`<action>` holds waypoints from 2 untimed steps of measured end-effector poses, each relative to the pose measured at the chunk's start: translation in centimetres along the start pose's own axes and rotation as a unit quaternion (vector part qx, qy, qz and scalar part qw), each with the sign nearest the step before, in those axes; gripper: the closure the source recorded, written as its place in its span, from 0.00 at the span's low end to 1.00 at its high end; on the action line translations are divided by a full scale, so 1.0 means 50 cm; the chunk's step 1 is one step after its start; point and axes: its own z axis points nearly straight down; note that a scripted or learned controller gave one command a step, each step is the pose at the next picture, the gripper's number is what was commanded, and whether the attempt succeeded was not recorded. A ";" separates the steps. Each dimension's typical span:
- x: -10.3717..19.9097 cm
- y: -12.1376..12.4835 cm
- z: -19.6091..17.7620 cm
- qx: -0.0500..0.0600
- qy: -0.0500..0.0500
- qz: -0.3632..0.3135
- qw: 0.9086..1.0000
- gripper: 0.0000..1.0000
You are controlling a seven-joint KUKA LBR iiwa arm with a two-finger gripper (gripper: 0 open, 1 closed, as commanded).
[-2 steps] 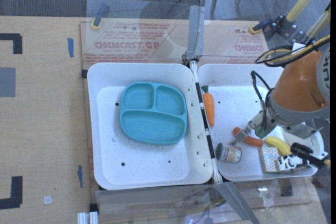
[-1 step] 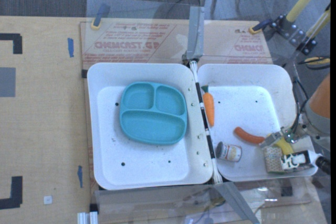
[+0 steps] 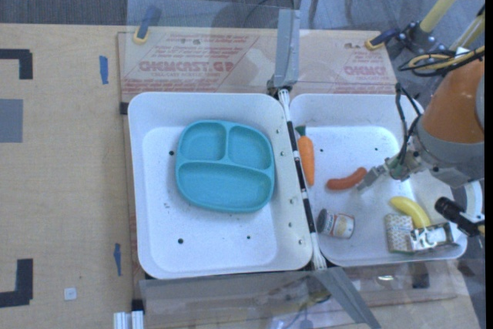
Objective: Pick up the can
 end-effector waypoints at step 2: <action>-0.003 0.002 -0.016 0.000 -0.001 0.000 1.000 0.00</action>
